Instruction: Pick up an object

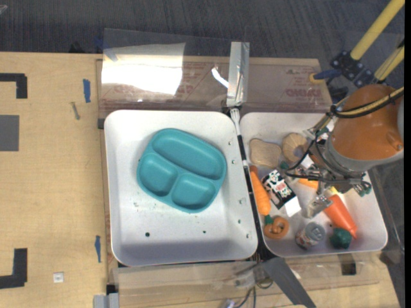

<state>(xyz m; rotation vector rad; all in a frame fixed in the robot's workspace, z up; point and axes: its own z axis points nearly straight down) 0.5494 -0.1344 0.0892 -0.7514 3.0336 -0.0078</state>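
Observation:
The right bin [379, 233] holds several small objects. A long orange carrot [260, 192] lies along its left wall, with a black-and-white toy [277, 186] beside it. A small orange pumpkin shape [277, 227], a grey can [313, 233] and a green piece [341, 238] sit near the front. A second orange carrot [341, 215] lies to the right. Two beige pieces [262, 151] [294, 145] rest at the back. My gripper [319, 203] hangs low in this bin, just above the grey can and left of the second carrot. Nothing is visibly held.
The left bin [122, 230] bears a teal divided plate [183, 169]. The arm's orange band [367, 130] and cables overhang the right bin's back right. A clear plastic sheet [167, 76] and a metal divider [237, 76] stand behind the bins.

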